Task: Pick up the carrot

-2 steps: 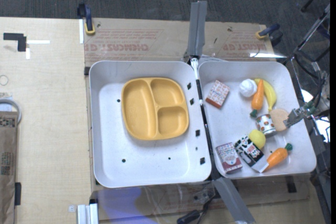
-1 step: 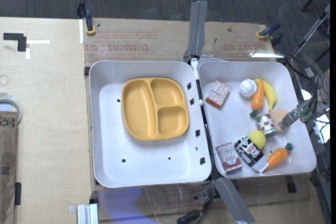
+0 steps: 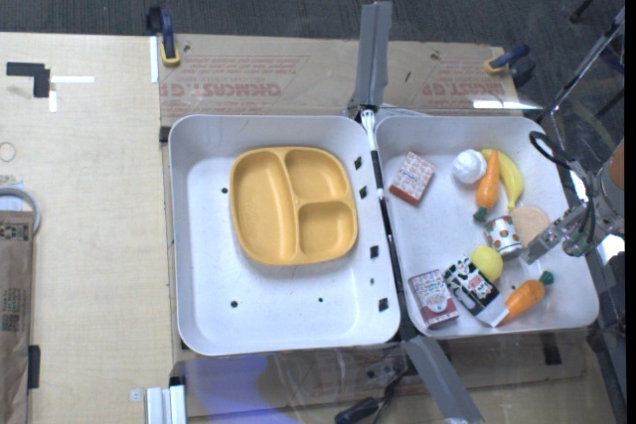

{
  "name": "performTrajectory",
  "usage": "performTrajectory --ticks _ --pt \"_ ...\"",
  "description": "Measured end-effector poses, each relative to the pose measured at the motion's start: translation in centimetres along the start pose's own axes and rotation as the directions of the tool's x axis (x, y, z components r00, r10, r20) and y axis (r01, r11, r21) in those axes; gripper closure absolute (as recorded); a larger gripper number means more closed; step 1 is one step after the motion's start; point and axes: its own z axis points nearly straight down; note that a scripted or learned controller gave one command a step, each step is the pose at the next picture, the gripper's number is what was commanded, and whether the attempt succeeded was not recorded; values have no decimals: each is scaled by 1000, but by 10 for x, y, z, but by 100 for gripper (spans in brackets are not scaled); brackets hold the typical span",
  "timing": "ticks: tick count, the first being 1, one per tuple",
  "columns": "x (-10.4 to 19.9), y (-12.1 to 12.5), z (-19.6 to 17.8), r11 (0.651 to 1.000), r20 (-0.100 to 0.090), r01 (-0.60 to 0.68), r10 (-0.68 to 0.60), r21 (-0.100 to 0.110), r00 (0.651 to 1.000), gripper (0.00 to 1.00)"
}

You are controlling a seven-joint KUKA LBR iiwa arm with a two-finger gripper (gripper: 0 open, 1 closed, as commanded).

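Two carrots in right bin [image 3: 581, 213]: one [image 3: 487, 178] upright-ish between white ball [image 3: 468, 166] and banana [image 3: 510, 176]; other [image 3: 524, 297] near front right corner, beside milk carton [image 3: 471, 285]. Gripper [image 3: 542, 243] low at right side over beige disc [image 3: 530, 220]; grasp state impossible to tell.

orange carrot [image 3: 523, 297] in right bin [image 3: 437, 223]
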Motion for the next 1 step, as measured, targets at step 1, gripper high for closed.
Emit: performTrajectory --ticks 1 --pt "-27 47 -1 978 2 -208 208 0 978 100"
